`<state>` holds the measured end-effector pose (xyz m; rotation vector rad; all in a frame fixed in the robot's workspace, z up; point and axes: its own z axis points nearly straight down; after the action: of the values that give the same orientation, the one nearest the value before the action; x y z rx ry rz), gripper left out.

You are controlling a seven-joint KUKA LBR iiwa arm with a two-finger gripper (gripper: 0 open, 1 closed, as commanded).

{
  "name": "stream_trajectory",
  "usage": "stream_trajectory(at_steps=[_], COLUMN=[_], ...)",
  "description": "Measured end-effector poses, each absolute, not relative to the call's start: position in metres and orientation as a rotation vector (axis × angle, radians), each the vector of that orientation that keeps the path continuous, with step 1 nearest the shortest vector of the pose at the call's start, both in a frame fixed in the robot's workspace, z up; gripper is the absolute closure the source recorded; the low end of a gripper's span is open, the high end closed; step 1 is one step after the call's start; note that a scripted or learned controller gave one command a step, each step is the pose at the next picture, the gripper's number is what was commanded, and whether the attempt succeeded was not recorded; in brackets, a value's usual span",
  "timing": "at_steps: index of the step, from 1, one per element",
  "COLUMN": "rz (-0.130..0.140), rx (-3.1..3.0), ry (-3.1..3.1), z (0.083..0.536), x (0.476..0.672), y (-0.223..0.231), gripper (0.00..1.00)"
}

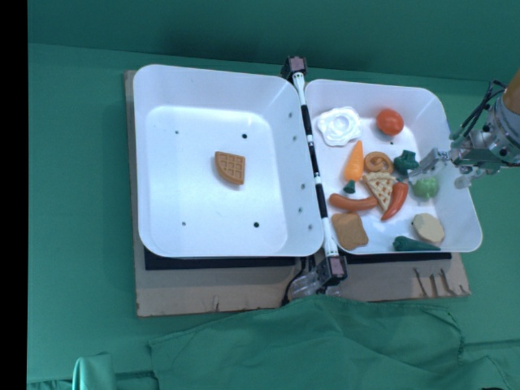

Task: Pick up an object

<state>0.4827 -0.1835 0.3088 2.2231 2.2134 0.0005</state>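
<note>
The right bin (435, 108) holds several toy foods: a fried egg (338, 125), a tomato (390, 122), a carrot (353, 161), a broccoli floret (405, 162), a pizza slice (379, 188), a sausage (353, 203), a red chili (396, 201), a toast slice (349, 231), a potato (427, 227) and a green ball (425, 188). My gripper (446, 171) hangs over the bin's right side, just above the green ball and right of the broccoli. It is open, with nothing between its fingers. A waffle piece (230, 167) lies alone in the left bin (162, 96).
A black-and-white hinge bar (313, 157) runs between the two bins. Both bins rest on a cardboard sheet (211, 295) on green cloth. A dark green pickle (415, 244) lies by the right bin's front rim. Folded green fabric (325, 348) bunches up at the front.
</note>
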Motion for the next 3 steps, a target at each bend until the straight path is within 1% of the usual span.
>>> stream_trajectory(at_steps=[1,2,3], rz=[0.001,-0.003,-0.004], rx=[2.223,2.228,2.228], ry=[2.213,2.217,2.219], z=[0.309,0.25,0.197], x=[0.483,0.484,0.49], y=[-0.184,-0.179,-0.171], gripper=[0.0,0.0,0.0])
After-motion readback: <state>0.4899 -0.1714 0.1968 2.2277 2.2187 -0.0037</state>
